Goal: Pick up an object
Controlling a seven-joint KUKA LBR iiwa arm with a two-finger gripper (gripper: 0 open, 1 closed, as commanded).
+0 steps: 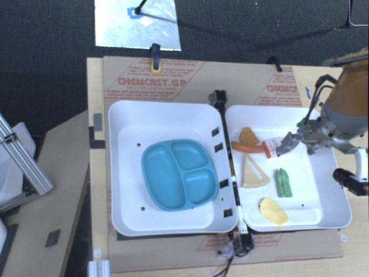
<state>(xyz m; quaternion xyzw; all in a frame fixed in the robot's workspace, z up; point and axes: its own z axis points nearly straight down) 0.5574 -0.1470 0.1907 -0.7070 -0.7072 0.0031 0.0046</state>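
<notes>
Toy food in the right bin [340, 212]
Yellow lemon [273, 210] in front; gripper [286, 144] by the hot dog [250, 147], grip unclear.

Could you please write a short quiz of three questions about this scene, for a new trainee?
1. True or false: the blue divided plate lies in the same bin as the green item.
2. Which item lies nearest the hand? A) the yellow item B) the red sausage C) the blue divided plate
3. Fill in: the cream wedge lies in the ___ bin as the camera sees it.

Key: 1 false; 2 B; 3 right.
</notes>
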